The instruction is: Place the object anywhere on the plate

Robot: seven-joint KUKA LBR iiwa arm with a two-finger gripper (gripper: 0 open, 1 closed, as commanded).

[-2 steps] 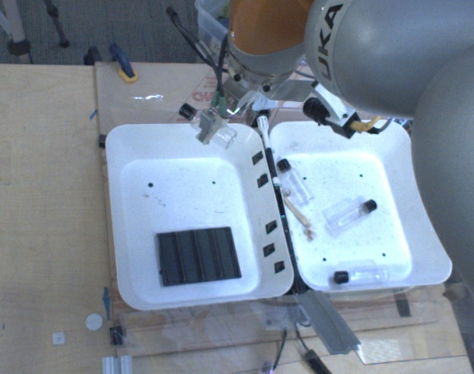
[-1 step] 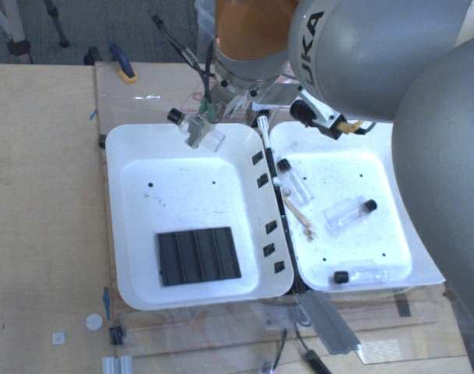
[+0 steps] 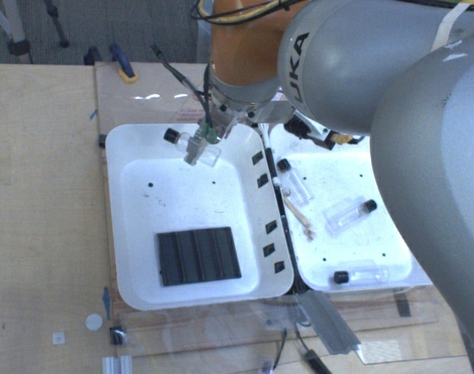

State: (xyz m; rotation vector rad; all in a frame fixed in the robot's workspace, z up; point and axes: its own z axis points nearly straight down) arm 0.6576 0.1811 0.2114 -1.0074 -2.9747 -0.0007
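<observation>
A clear vial (image 3: 208, 155) with a black cap lies crosswise between the fingers of my gripper (image 3: 196, 148), which is shut on it. The gripper hangs over the back of the left bin (image 3: 132, 209), close to its far wall. The plate (image 3: 199, 255), a dark ribbed rectangle, lies flat on the floor of the same bin at the front, well below the gripper in the view. The grey arm with its orange band reaches in from the upper right and hides the back of the right bin.
The right bin (image 3: 377, 232) holds three more clear vials with black caps (image 3: 291, 181) (image 3: 350, 213) (image 3: 362, 275) and a thin wooden stick (image 3: 301, 213). A row of small black clips (image 3: 268, 209) runs along the rim between the bins.
</observation>
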